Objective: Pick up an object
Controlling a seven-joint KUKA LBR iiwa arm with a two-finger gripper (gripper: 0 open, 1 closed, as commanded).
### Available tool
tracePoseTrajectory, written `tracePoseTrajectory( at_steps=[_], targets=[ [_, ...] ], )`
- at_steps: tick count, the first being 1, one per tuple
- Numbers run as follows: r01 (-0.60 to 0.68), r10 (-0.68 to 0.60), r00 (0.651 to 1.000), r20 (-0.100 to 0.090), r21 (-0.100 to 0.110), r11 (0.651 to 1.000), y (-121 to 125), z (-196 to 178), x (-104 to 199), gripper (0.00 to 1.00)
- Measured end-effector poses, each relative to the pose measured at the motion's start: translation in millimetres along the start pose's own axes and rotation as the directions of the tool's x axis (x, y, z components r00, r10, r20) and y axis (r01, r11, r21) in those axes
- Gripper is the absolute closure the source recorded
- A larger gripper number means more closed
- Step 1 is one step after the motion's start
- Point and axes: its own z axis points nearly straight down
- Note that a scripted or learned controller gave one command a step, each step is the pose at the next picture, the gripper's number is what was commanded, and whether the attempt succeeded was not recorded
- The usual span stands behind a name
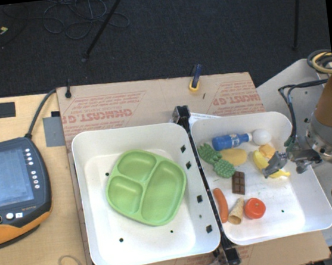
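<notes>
The arm (pixel 325 112) reaches in over the right bin (pixel 311 216), and its gripper (pixel 276 166) sits low at the bin's right-hand side, right among a small cluster of yellow toy pieces (pixel 264 157). This looks like the closing-in stage of a pick: the tool is down at the objects but nothing is clearly lifted. Whether the jaws stand apart or together cannot be told, since the dark tip blends with the yellow pieces and a grey bit beside them.

The likely target is that yellow cluster, lying near the bin's right middle, just below a white ball (pixel 263 136). The next move would call for a firm close on one piece and a straight lift, judged from how tightly the pieces crowd together; a grip there could catch two at once or push one aside.

Other things share the right bin: a blue bottle (pixel 230 141) lying on its side near the back, a pale yellow lump (pixel 235 156) under it, green leafy toys (pixel 215 159), a brown chocolate bar (pixel 238 182), an orange carrot (pixel 221 204), an ice-cream cone (pixel 236 211) and a red tomato (pixel 254 208). They lie well left of the gripper and do not block it.

The left bin (pixel 101 239) holds a green divided plate (pixel 147 186). A tablet-like controller (pixel 10 184) rests on the worktop (pixel 25 260) at far left.
</notes>
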Motion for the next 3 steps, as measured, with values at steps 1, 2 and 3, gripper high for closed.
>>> tracePoseTrajectory(
  at_steps=[1,2,3],
  targets=[
    [0.002,-0.002,1.000,0.003,-0.012,1.000,2.8,-6.8,-0.4,0.00],
    [0.003,-0.003,1.000,0.001,-0.008,1.000,6.0,55.3,-4.2,0.00],
    [0.003,-0.003,1.000,0.002,-0.011,1.000,6.5,108.6,-2.2,0.00]
  ],
)
